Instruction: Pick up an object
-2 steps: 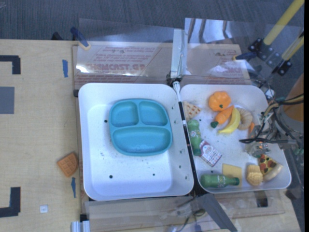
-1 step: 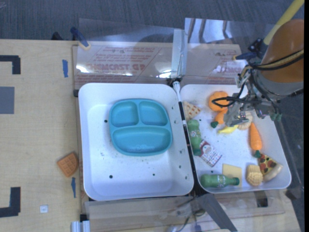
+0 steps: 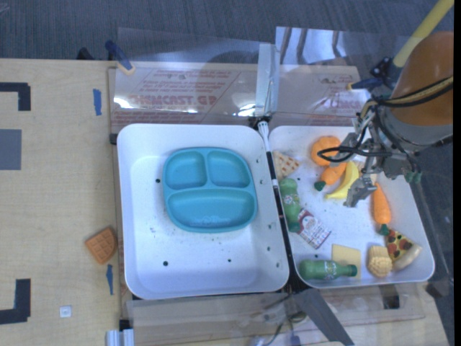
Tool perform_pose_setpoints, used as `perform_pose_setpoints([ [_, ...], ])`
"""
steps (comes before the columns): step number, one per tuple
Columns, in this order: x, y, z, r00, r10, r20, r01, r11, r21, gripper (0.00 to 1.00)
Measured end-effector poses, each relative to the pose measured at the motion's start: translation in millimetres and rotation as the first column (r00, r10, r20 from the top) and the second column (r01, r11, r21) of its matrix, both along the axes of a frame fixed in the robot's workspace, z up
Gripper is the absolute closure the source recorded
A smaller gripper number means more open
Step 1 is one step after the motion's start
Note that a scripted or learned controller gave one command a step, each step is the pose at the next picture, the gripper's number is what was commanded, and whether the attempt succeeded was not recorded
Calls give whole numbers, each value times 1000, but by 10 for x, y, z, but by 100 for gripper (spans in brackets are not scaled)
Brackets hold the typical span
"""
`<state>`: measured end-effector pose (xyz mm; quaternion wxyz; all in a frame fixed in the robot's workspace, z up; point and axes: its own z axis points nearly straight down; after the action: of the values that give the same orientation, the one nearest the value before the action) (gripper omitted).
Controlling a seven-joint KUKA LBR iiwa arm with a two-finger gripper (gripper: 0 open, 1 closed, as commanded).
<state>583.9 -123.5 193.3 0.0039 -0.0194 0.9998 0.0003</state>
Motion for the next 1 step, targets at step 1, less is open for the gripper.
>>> perform_pose_setpoints([
  [1, 303, 115, -1026, 997, -78, 8, 78, 997, -1, 0],
])
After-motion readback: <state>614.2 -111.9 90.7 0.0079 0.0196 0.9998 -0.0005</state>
